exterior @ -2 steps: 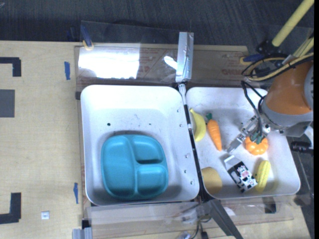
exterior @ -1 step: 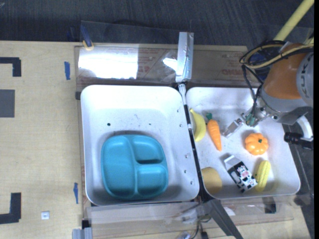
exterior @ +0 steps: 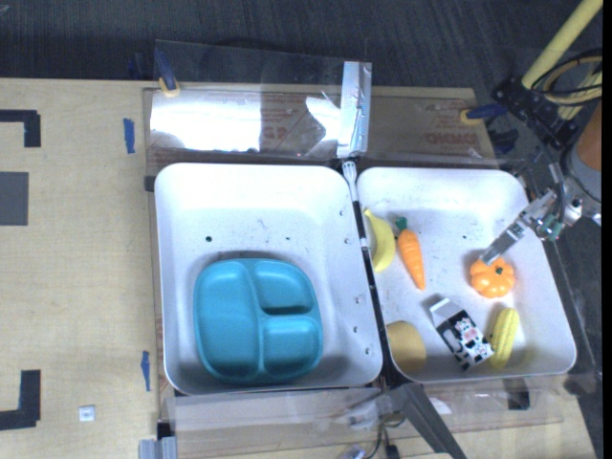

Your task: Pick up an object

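The right bin (exterior: 449, 185) holds several toy foods: a yellow banana (exterior: 382, 242) at its left wall, an orange carrot (exterior: 411, 257) beside it, a small orange pumpkin (exterior: 492, 278), a yellow corn cob (exterior: 504, 337), a tan potato (exterior: 405, 345) and a black-and-white carton (exterior: 460, 332). My gripper (exterior: 499, 248) comes in from the right edge and slants down to the left. Its tip is right over the pumpkin's upper edge, and nothing is seen held in it.
In the left bin (exterior: 191, 199), a blue divided plate (exterior: 255, 318) lies at the front. A clear plastic sheet (exterior: 258, 113) lies behind the bins. Cables and a yellow hose (exterior: 564, 36) run at the top right, near the arm.
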Controlling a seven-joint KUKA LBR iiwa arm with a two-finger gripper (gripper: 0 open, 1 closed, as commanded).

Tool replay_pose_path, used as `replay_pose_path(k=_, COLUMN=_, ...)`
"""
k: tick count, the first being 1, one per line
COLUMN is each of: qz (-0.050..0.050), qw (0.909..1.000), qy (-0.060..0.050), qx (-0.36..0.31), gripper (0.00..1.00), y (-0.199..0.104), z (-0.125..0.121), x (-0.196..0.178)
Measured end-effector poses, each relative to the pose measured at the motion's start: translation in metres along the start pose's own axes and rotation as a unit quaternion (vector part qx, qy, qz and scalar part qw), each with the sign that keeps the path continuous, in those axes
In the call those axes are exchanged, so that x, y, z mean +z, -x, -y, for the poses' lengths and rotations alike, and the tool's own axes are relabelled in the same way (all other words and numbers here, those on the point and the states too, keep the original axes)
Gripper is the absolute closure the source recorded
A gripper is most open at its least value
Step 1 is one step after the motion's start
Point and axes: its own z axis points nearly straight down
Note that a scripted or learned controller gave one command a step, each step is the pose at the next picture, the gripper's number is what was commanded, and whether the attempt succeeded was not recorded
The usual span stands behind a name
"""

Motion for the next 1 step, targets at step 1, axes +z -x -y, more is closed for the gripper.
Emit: replay_pose_path(k=1, qz=-0.002, qw=0.9985, qy=0.000, qx=-0.056, gripper=0.00, y=0.0340, z=0.0133, x=0.1209)
